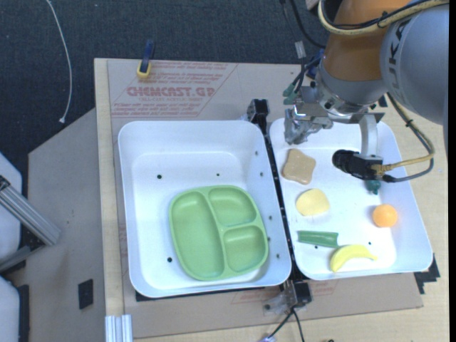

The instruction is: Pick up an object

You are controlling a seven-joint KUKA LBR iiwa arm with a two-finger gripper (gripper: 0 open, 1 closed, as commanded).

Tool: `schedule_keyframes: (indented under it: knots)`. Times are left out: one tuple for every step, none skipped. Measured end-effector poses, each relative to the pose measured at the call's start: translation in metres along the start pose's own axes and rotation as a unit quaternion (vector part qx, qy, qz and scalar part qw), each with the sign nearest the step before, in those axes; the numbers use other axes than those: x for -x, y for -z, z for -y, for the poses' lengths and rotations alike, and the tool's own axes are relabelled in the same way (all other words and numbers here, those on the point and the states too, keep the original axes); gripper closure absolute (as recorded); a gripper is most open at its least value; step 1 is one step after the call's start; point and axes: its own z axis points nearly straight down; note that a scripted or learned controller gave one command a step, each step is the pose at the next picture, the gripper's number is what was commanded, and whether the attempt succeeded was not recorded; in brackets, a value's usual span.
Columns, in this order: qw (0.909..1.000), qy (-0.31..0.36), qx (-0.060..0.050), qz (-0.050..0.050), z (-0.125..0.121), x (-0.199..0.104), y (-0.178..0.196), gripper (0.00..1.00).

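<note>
In the right bin (406, 255) lie a tan slice of toast (298, 167), a pale yellow round piece (312, 202), an orange ball (385, 216), a green bean pod (317, 239) and a yellow banana (353, 256). My gripper (298, 131) hangs over the far left corner of that bin, just beyond the toast and a little above it. Nothing shows in its grasp. The orange-banded wrist (360, 41) looms above it.
The left bin (142, 148) holds a green divided plate (217, 230). A black ridge (274, 184) separates the two bins. A black device with a cable (354, 163) juts from the arm over the right bin. A blue and yellow clamp (146, 59) sits at the board's far edge.
</note>
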Motion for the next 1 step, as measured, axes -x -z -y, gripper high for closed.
schedule_keyframes:
  knots:
    - [1.0000, 0.000, -0.003, 0.000, -0.0028, -0.0518, -0.0142, 1.00]
